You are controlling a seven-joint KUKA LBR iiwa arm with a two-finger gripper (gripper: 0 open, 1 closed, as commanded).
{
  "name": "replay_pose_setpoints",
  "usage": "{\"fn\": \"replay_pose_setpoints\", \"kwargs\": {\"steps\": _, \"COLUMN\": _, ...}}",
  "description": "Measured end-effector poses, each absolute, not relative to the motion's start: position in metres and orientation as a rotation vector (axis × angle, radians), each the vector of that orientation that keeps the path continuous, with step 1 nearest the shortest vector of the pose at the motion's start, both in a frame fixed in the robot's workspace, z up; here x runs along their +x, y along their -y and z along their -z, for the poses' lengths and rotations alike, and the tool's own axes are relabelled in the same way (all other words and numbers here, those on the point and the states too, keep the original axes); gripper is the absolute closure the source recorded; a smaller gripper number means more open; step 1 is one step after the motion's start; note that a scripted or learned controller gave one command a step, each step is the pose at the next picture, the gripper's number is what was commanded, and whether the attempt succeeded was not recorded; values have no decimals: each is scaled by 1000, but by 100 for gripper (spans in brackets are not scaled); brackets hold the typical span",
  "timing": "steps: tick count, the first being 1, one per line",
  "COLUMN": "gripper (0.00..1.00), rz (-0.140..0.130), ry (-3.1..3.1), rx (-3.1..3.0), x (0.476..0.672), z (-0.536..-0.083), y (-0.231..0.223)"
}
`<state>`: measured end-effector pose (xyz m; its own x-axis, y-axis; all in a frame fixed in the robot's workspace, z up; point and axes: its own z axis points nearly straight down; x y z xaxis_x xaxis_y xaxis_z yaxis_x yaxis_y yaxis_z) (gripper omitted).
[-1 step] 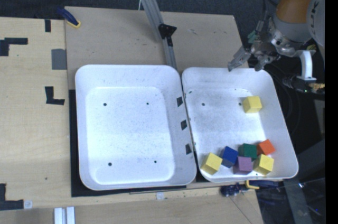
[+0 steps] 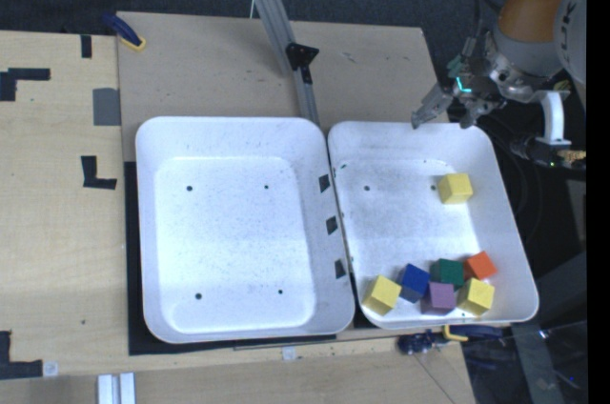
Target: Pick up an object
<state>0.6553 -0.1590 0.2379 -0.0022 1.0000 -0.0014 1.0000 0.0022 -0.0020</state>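
Hand (image 2: 445,110): mine, above the right bin's far rim; I cannot tell its state.
Blocks: a yellow block (image 2: 455,188) lies alone mid-bin; six more cluster at the near edge, among them a blue block (image 2: 415,280) and an orange block (image 2: 480,265).
Right bin (image 2: 381,164): beside the left bin (image 2: 229,231) on the desk (image 2: 57,259).
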Motion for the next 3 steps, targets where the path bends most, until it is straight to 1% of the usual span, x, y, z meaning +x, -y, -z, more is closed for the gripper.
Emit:
{"fn": "replay_pose_setpoints", "kwargs": {"steps": 2, "gripper": 0, "rz": -9, "ry": 2219, "rx": -2215, "x": 650, "z": -111, "y": 165}}
{"fn": "replay_pose_setpoints", "kwargs": {"steps": 3, "gripper": 0, "rz": -6, "ry": 2223, "rx": -2217, "x": 650, "z": -90, "y": 163}}
